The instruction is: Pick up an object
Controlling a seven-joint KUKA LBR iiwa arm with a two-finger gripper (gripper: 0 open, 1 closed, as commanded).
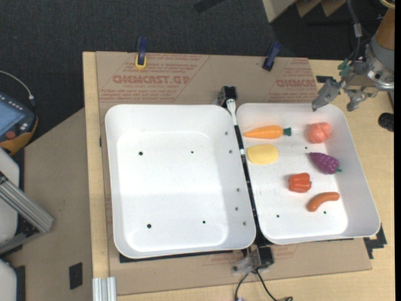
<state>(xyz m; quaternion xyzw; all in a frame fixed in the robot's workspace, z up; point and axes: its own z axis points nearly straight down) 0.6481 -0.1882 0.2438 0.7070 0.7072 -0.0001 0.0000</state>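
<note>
My gripper [339, 96] spread open and holding nothing, hanging above the right bin's [360, 187] far rim, near the pink fruit [318, 132]

Two bins sit side by side on the counter [188, 74], touching along their inner edges. The left bin [119, 168] holds nothing. In the right bin [357, 221], a carrot [264, 132] lies at the back left, with a lemon [262, 154] just in front of it. A peach [318, 132] lies at the back right, grapes [324, 162] in front of it, then a pepper [299, 182], and a sausage [322, 200] nearest the front. The gripper [340, 97] hovers over the right bin's back right corner.
</note>
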